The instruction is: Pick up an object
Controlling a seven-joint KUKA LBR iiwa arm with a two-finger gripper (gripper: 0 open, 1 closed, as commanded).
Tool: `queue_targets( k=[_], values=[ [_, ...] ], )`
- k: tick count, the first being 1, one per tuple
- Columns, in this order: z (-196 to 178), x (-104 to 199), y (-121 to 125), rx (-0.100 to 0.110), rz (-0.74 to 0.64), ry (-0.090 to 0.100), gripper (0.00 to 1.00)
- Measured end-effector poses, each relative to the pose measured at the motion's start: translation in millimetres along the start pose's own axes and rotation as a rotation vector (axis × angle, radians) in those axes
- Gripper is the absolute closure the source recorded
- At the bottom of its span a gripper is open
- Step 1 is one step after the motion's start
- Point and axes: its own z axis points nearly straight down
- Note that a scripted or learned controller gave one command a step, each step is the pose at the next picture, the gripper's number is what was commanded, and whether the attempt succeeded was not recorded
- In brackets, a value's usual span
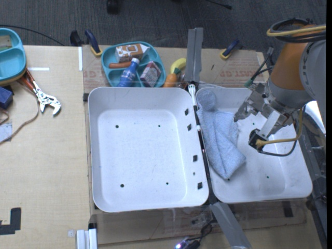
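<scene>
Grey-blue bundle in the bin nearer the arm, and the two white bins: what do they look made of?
Grey-blue bundle: soft cloth, perhaps terry or fleece, matte; it slumps in folds and its surface looks fuzzy. White bins: probably moulded plastic, smooth with a slight sheen; the rounded corners and even colour suggest it, though painted metal can't be ruled out.

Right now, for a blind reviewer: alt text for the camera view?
The gripper hangs over the right bin, beside a grey towel lying along the side nearest the left bin. A teal tray stands behind the bins.
</scene>
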Motion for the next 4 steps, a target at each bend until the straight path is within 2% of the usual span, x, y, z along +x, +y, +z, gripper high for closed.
queue_targets(
  k=[1,2,3,4],
  values=[
    [-38.9,-71.4,27.5,-0.001,0.016,0.0,0.0],
    [42.2,-99.7,-11.7,0.002,0.198,0.0,0.0],
    [16.9,-114.9,52.3,0.0,0.262,0.0,0.0],
    [31.2,-118.6,50.6,0.001,0.615,0.0,0.0]
  ],
)
